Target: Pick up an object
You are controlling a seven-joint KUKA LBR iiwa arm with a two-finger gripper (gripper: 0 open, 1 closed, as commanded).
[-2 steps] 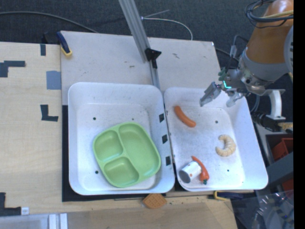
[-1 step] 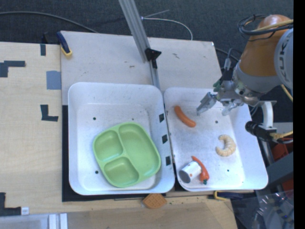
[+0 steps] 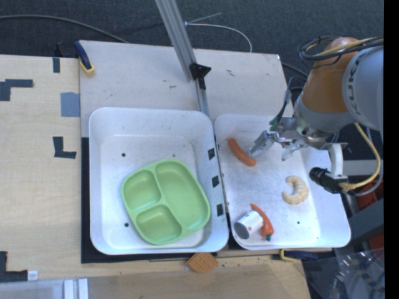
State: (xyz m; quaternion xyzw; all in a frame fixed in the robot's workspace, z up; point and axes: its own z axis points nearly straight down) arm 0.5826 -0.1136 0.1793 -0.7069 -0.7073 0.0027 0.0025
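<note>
The grey arm [image 3: 349, 86] with its orange band reaches in from three o'clock and hangs over the upper part of the right bin [image 3: 330, 229], its claw [image 3: 274, 147] pointing down toward the bin floor. The two fingers stand apart, one angled toward the bin's middle and the other nearer the arm, and nothing sits between them; the claw is spread and holds no object. Just beside the claw at about nine o'clock lies an orange sausage-shaped toy [image 3: 242, 152], slanted on the white floor near the bin's left wall and apart from the nearer finger. At about five o'clock from the claw, well apart from it, rests a pale croissant-like piece [image 3: 296, 190], curled near the bin's right side. Toward six o'clock, at the bin's lower edge, a small white cup [image 3: 247, 223] lies on its side, touching a carrot-like orange toy with a green end [image 3: 264, 220]. The left bin [image 3: 106, 167] holds a green divided plate [image 3: 164, 201] with three compartments, set in its lower half. A tan waffle-like piece [image 3: 201, 263] lies on the bench just below the bins, at the gap between them. A metal pole [image 3: 177, 30] slants across the bench at twelve o'clock.
</note>
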